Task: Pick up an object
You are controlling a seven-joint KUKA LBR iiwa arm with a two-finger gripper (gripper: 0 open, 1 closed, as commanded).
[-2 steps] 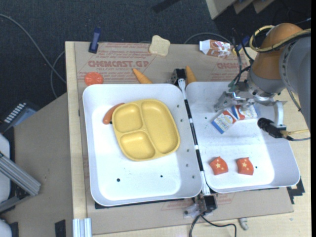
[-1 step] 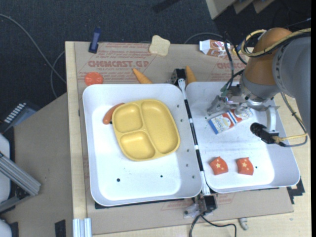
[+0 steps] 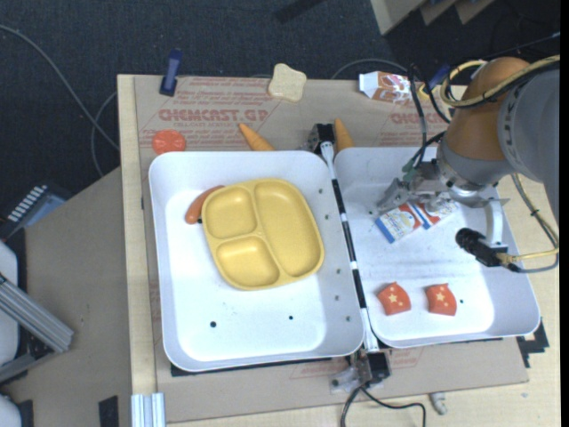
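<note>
Because the pincer [image 3: 404,194] sits right above the little packet [image 3: 407,220], it could slip off; I cannot tell if it grips anything.

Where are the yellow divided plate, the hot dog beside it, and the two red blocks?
Yellow divided plate [image 3: 263,234]: camera view, centre ridge.
Hot dog [image 3: 195,206]: camera view, exposed end.
Red blocks [image 3: 395,299]: camera view, left block's top face.

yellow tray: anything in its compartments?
Empty. The yellow tray in the left bin shows three bare compartments; an orange piece lies outside it, at its left rim.
</note>
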